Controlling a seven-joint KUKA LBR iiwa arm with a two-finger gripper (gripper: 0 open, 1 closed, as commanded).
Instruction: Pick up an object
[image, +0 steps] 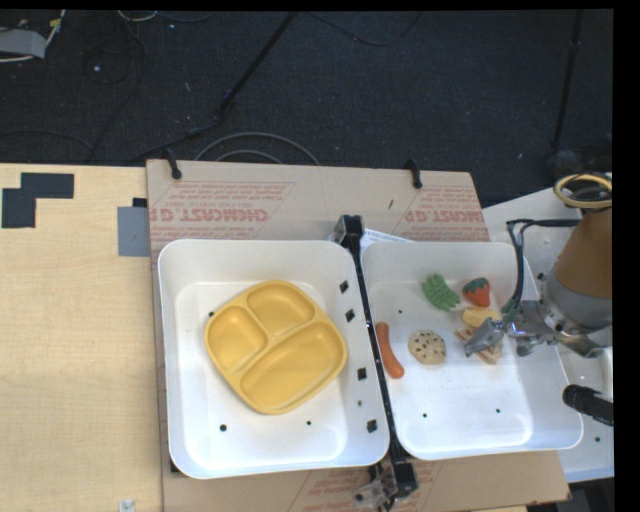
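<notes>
Pale-yellow chunky toy food piece (478, 320) sits in the right white bin (450, 440), near its right wall, and the grey two-finger tool (487, 340) is low right beside it, touching or nearly so; whether the tool is wide, narrow or holding anything I cannot tell, the tip is a grey blur against the toys; around it lie a red strawberry-like toy (478, 291) just above, a green leafy toy (439, 292) to the left, a round speckled cookie (427, 347) lower left, and an orange-red sausage-shaped toy (389, 351) by the divider; the left white bin (190, 420) carries a yellow three-compartment plastic plate (277, 346).

To do this step well, I judge the tool should centre on one piece alone, keep off the strawberry crowding in from above, close across the narrow width, then lift straight up so nothing drags along the wall.

The yellow piece looks slightly elongated, its long axis running roughly left to right across the view; which end leads is too small to tell.
</notes>
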